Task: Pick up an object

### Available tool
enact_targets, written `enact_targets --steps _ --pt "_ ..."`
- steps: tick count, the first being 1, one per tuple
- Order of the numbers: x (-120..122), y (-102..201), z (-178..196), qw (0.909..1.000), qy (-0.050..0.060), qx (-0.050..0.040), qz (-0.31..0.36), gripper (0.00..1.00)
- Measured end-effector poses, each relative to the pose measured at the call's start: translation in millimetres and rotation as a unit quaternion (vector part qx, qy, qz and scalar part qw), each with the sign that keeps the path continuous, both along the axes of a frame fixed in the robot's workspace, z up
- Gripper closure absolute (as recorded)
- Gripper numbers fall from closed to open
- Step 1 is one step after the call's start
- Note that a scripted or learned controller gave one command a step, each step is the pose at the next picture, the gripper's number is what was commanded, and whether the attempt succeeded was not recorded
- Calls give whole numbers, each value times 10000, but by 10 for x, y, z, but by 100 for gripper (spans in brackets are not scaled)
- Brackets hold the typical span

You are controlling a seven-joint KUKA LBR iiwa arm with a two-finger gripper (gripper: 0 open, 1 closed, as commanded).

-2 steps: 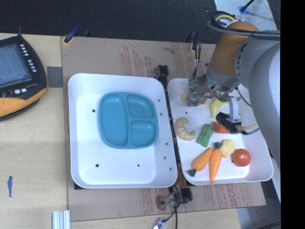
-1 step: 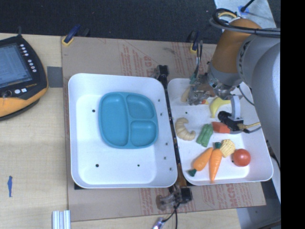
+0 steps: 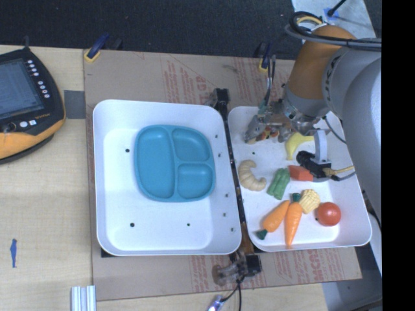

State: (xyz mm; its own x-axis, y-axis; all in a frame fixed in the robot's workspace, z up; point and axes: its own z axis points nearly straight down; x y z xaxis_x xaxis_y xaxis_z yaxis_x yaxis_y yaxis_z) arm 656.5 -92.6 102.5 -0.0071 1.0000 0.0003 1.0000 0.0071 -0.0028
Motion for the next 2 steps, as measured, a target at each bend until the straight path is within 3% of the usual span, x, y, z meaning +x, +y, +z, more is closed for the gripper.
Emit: enact_targets --steps 1,2 --pt "3 -6 105 10000 -4 -1 10 100" --pt "3 -6 104 10000 -2 -3 12 0"
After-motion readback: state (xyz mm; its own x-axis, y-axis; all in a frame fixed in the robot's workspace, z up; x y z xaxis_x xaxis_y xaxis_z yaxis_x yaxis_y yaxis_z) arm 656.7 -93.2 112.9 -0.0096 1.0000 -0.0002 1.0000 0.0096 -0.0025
